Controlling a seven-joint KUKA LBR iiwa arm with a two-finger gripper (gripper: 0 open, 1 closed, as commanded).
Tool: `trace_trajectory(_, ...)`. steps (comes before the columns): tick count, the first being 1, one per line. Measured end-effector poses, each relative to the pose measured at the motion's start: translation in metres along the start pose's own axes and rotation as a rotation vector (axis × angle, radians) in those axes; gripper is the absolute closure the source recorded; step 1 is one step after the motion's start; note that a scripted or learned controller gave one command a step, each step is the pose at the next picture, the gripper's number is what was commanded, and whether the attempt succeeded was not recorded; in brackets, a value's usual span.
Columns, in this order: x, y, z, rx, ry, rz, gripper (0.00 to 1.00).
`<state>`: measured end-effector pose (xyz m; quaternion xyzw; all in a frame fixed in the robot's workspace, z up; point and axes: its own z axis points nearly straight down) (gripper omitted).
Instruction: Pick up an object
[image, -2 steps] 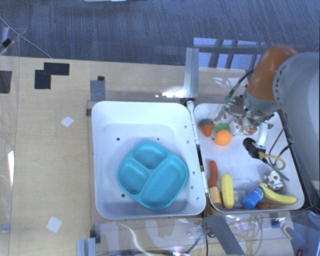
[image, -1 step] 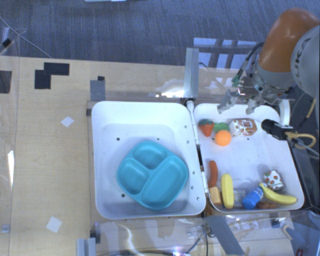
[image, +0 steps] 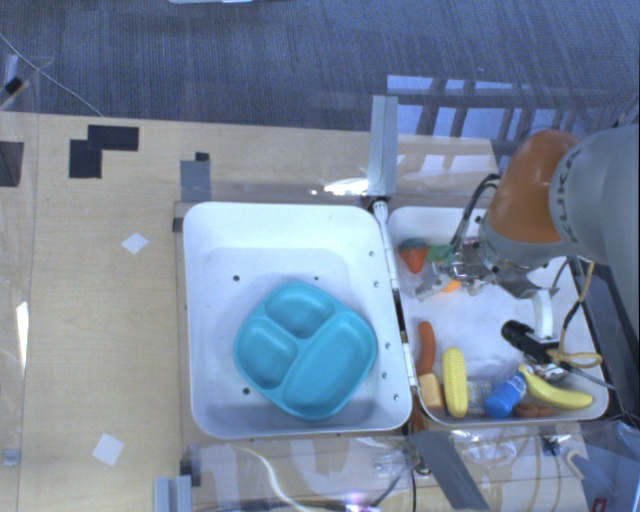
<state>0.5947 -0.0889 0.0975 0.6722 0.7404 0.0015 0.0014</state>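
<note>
Camera view: two white bins side by side on the bench. The left bin (image: 210, 300) holds a blue divided plate (image: 305, 348), lying flat toward its near right part. The right bin (image: 590, 405) carries the loose items. Along its near edge: an ear of corn (image: 455, 380) standing lengthwise, an orange-red sausage-like piece (image: 427, 347) just beside it to the left, a blue bottle (image: 506, 396), and a banana (image: 555, 390) toward the near right corner. By the far left corner lies a red and green piece, perhaps a toy vegetable (image: 415, 255).

The arm reaches in from the right, orange band over the far right part of that bin. The gripper (image: 455, 272) sits low near the far left corner, just beside the red and green piece, something small and orange at its tip. Cannot tell whether it is released or clenched; the wrist and cabling blur it.

Progress, as judged: nothing seen lifted. Pick not yet shown done; grasp and raise remain.
</note>
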Motion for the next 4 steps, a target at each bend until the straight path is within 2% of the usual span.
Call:
trace_trajectory(1, 0.021, 0.004, -0.089, -0.003, 0.0, 0.024, 0.0)
trace_trajectory(2, -0.009, 0.024, 0.01, -0.005, -0.001, 0.096, 0.0)
trace_trajectory(3, -0.009, 0.028, -0.005, -0.016, -0.002, 0.094, 1.0)
trace_trajectory(4, 0.053, 0.078, -0.089, -0.004, 0.0, 0.021, 1.0)
